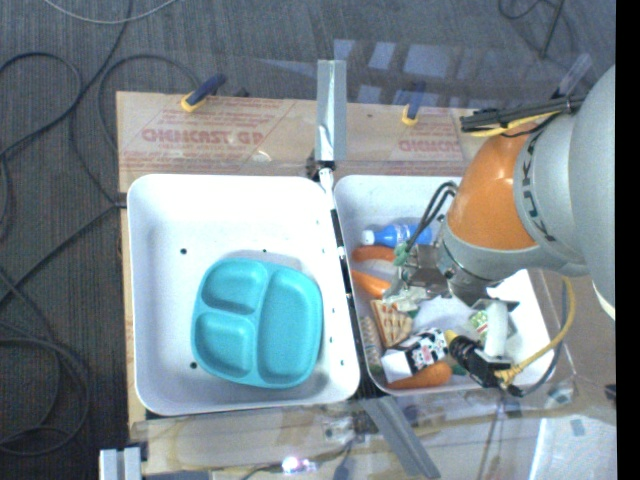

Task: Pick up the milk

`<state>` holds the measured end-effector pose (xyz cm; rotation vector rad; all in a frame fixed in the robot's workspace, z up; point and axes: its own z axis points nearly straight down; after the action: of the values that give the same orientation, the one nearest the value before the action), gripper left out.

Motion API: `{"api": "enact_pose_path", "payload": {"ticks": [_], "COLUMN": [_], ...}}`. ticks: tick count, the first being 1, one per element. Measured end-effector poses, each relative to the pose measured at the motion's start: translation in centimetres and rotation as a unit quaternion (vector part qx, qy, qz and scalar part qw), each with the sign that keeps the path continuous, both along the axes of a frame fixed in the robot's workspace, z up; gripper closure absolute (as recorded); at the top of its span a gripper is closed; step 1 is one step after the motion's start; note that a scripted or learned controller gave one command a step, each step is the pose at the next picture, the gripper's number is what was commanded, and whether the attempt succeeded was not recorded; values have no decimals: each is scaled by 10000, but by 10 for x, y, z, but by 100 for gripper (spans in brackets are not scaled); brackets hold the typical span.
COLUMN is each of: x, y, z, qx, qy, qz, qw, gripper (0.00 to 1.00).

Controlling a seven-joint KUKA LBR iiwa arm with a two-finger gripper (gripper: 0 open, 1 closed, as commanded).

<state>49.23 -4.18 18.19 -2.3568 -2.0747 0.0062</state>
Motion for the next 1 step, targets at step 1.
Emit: {"api": "enact_pose_path", "payload": {"ticks": [1], "x": [0], "y": [0], "z": [0], "qx": [-4], "qy": [0], "qz": [-3], "qw": [10000], "gripper": [0]}}
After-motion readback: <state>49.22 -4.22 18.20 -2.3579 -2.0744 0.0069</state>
